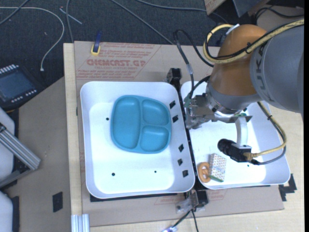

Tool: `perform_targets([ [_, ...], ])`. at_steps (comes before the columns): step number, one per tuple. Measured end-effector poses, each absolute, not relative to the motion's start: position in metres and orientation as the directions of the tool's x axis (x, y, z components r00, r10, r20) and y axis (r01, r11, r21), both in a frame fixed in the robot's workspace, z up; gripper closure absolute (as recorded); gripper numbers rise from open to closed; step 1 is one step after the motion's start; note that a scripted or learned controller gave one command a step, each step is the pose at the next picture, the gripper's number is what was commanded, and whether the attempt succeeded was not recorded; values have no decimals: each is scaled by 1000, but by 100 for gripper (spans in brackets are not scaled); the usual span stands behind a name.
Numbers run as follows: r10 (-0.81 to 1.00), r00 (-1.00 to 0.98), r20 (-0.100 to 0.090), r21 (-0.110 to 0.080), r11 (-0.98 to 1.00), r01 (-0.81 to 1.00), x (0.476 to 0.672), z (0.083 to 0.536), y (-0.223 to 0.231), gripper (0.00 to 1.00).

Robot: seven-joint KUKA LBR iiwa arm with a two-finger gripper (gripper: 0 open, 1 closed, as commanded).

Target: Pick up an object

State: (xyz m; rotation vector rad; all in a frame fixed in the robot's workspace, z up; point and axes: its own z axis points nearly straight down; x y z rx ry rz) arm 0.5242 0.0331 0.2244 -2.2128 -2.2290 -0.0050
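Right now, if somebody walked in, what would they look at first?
Probably the big grey and orange robot arm leaning in from the right over the right bin. Next, the bright blue divided plate lying in the middle of the left bin. Then a few small things near the front edge of the right bin: a patterned packet and a little orange piece beside it.

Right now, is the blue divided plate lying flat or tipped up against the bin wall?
Flat. The blue divided plate lies face up on the left bin's floor, all three compartments showing, with white floor visible around it.
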Motion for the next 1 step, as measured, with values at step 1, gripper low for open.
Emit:
perform_targets([
  [1,1000,-7,3,0,7,1000,512,229,86,100],
])
